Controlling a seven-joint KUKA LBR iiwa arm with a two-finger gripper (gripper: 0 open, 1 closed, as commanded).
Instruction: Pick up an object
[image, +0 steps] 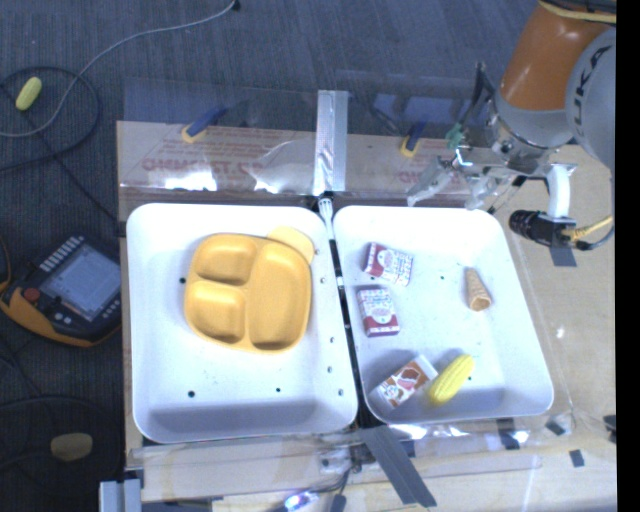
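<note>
Hovering above right bin (520, 300) far rim: gripper (462, 186), arm (545, 70) upright.

A robotics lab: a grey KUKA arm (560, 70) reaches over a bench with two white bins (150, 400), a teach pendant (65, 290) and loose cables (60, 120) on dark carpet.

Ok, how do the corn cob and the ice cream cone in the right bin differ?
The corn cob is bright yellow; the ice cream cone is pale tan. The cob lies near the right bin's front edge, touching a small red carton, while the cone lies alone near the far right side. The cob looks bigger and lies diagonally; the cone points toward the back. Both lie flat.
</note>
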